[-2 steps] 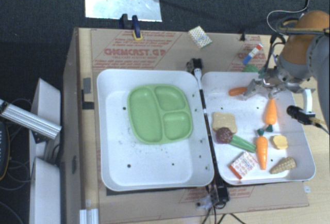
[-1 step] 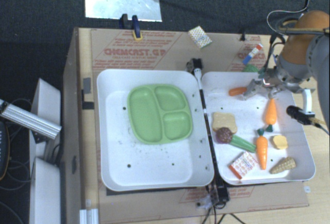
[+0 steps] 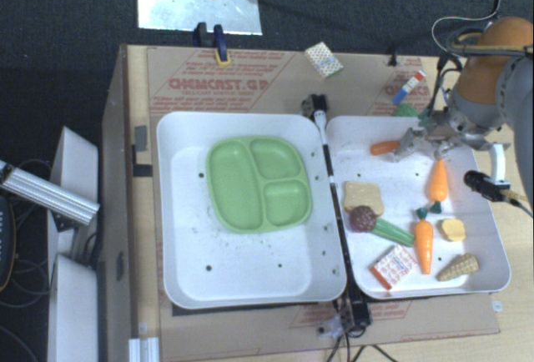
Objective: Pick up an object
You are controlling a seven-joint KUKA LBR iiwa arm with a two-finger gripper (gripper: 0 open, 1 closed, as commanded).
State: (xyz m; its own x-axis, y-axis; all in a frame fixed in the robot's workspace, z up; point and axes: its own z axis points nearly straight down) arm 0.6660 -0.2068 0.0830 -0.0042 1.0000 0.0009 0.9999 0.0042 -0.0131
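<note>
My gripper (image 3: 424, 145) hangs low over the back of the right bin (image 3: 492, 210), below the orange band of the arm. Its fingers stand open with nothing between them. A small orange piece (image 3: 385, 148) lies just left of the left fingertip. An orange carrot (image 3: 438, 180) lies just below the right fingertip. Further forward in the same bin lie a bread slice (image 3: 363, 196), a purple-headed vegetable with a green stalk (image 3: 377, 224), a second carrot (image 3: 424, 243), a yellow piece (image 3: 453, 228), a waffle cone (image 3: 457, 267) and a red-and-white packet (image 3: 394, 266).
The left bin (image 3: 183, 185) holds a green divided plate (image 3: 259, 183). A black divider strip (image 3: 330, 185) runs between the bins. On the cardboard behind the bins lie a small patterned packet (image 3: 323, 58) and a red, white and blue item (image 3: 409, 88).
</note>
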